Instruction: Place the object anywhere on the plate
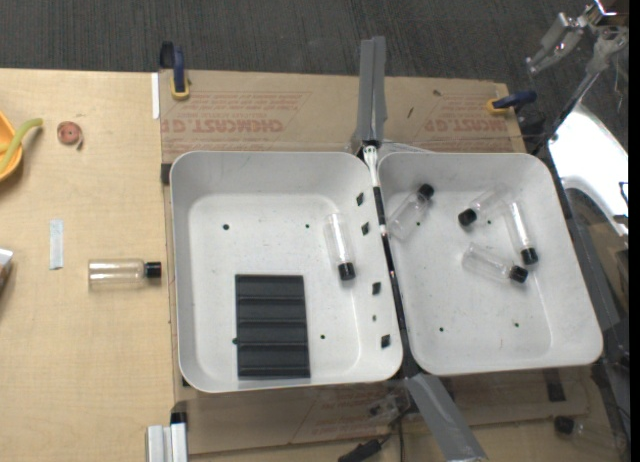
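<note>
Clear vial (341, 245) beside ribbed black plate (271, 327)

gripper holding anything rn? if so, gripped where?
Cannot tell: the arm sits at the top right, clear of both bins, its tip out of sight. Nearest it, four vials lie loose in the right bin.

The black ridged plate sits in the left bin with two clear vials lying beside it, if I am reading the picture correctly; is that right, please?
Not quite. The camera view shows the black ridged plate in the left bin, but only one clear vial lies in that bin, up and to the right of the plate and apart from it. The other vials are in the right bin.
</note>
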You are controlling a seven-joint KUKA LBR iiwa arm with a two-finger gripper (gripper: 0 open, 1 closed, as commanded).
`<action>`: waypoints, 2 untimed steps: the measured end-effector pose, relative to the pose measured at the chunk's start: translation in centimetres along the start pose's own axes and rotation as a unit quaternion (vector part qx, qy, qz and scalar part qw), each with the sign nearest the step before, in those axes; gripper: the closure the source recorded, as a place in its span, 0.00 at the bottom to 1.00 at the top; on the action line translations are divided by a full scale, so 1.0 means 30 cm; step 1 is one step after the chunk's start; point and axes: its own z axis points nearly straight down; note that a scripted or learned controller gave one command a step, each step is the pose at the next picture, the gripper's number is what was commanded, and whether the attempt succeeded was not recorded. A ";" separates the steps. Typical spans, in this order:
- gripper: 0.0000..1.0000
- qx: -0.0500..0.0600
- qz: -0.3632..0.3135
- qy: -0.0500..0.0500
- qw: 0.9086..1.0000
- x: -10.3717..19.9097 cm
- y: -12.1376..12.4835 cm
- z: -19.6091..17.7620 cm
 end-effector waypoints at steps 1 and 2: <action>0.00 -0.001 -0.014 0.000 1.000 -0.265 -0.181 -0.003; 0.00 0.000 0.032 0.000 0.999 -0.122 -0.007 -0.001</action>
